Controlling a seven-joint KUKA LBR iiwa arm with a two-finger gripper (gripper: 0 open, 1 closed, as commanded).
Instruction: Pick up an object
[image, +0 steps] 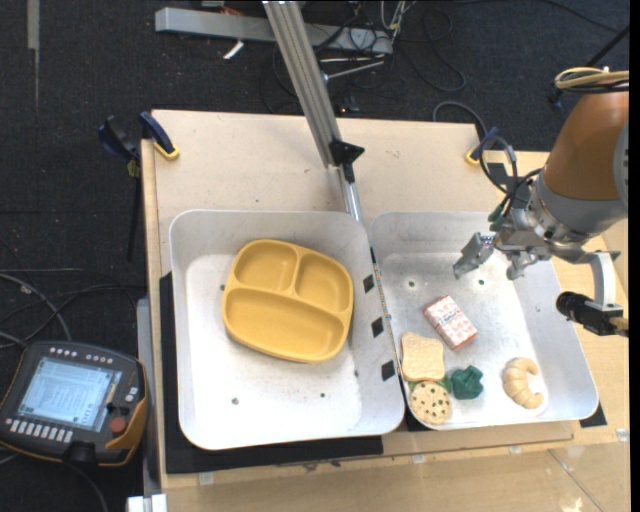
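My gripper (492, 255) over the right bin (560, 300), fingers maybe open, holding nothing, little box (449, 321) near, yellow plate (289, 299) left.

Even, bright overhead light, soft shadows, mild glare on white bins (190, 300), slightly grainy focus

The arm (590, 150) is cut off by the right edge of the picture, so its upper part is not seen. The pincer (495, 256) is small and a little blurred; how its fingers stand cannot be told. The print on the small box (450, 321) is too small to read. The handheld controller (68, 400) is cut by the left edge.
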